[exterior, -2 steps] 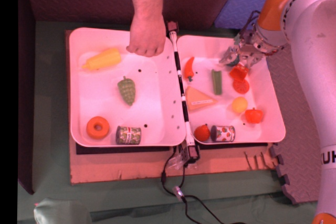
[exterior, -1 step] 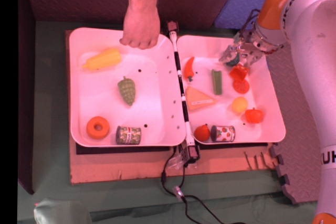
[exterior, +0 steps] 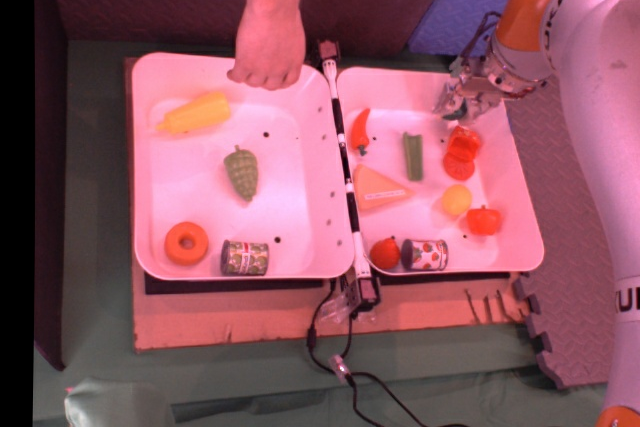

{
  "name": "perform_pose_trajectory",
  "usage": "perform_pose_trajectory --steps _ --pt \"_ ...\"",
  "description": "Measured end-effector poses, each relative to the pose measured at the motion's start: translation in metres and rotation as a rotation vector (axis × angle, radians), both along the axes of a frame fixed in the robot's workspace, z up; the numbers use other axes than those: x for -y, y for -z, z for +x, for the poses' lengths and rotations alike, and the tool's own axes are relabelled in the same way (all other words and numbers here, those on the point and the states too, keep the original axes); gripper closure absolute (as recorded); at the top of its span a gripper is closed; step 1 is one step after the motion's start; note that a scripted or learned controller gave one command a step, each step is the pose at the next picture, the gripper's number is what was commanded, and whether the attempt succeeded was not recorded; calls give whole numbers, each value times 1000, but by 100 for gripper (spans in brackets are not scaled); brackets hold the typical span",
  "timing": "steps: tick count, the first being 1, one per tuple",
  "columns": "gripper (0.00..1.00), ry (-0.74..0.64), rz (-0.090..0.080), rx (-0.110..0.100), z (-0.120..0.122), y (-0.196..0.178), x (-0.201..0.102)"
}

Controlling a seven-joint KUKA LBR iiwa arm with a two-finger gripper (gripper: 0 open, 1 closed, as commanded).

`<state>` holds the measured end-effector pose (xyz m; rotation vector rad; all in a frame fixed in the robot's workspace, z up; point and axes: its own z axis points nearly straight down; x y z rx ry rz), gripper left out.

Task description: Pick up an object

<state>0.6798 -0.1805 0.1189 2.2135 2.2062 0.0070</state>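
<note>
Two shallow white bins, the left bin [exterior: 300, 165] and the right bin [exterior: 520, 215], sit side by side on a brown board [exterior: 240, 315] over green bench cloth. In the left one lie a yellow pepper [exterior: 194, 113], a green cone [exterior: 241, 172], an orange ring [exterior: 186, 243] and a can [exterior: 244, 258]; a person's hand [exterior: 268, 48] rests at its far rim. The right one holds a red chili [exterior: 360, 131], a cheese wedge [exterior: 380, 188] and a red tomato slice [exterior: 461, 153]. The gripper [exterior: 462, 102] hovers just above that slice; whether it is parted I cannot tell.

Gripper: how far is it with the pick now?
Nothing looks picked yet. The gripper sits at the right bin's far edge, just above the sliced tomato, which lies in the bin with the other items. Its fingers are too blurred to read. Grasping and lifting are left. A person's hand rests on the left bin.
</note>
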Motion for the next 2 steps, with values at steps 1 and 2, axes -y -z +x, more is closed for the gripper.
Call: perform_pose_trajectory --steps 1,2 --pt "100 -1 5 -4 -3 -51 -5" --pt "100 -2 4 -2 7 -116 -6"
